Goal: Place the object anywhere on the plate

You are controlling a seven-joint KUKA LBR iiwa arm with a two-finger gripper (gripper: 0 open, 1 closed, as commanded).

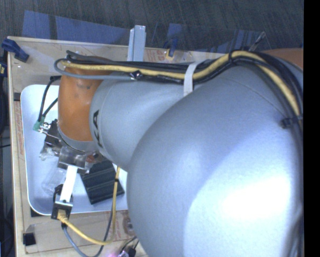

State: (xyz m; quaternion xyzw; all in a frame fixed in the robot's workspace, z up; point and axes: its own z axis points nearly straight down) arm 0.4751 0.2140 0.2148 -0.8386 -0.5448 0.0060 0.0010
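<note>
1. The white bin (30,162) lies near the tabletop's left edge.
2. The pincer (53,167) hangs over it; I cannot tell its opening or load.
3. The grey arm (213,159) hides the rest, so the object's place, weight and best hold cannot be judged.

1. The arm (219,159) is a broad, smooth grey shell with a soft sheen, spreading from the centre toward 4 o'clock.
2. An orange band (77,108) rings it at 9 o'clock, with black lettering (96,125) on the grey beside it.
3. A yellow cable (149,68) and black cables (267,63) run together along the top toward 1 o'clock, bound by a white strap (188,78).
4. A thin black wire ends in a green plug (38,126) at 9 o'clock.
5. The gripper (55,173), at 8 o'clock, is silvery metal with pale, clear parts.
</note>
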